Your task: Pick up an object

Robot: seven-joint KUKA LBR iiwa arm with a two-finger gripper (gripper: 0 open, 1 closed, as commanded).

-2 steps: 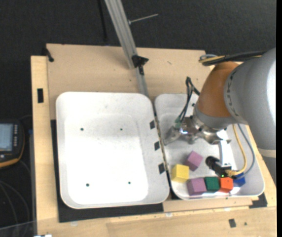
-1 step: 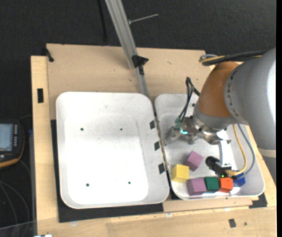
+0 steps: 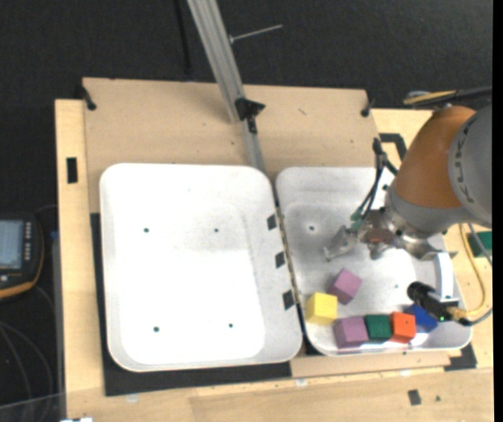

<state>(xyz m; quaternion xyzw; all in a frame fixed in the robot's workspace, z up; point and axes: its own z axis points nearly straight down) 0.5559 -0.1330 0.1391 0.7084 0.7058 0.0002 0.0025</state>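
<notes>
The gripper [image 3: 354,240] hangs over the right bin [image 3: 309,192], and its two fingers stand apart with nothing between them. Just below it lies a tilted purple block [image 3: 346,285], not touching it. Further below and a little to the left sits a yellow block [image 3: 323,307]. Along the bin's near wall, well below the gripper, there is a row: a second purple block [image 3: 351,331], a green block [image 3: 378,327], an orange block [image 3: 404,325] and a blue block [image 3: 424,317]. The left bin [image 3: 190,262] lies beside, far to the gripper's left.
</notes>
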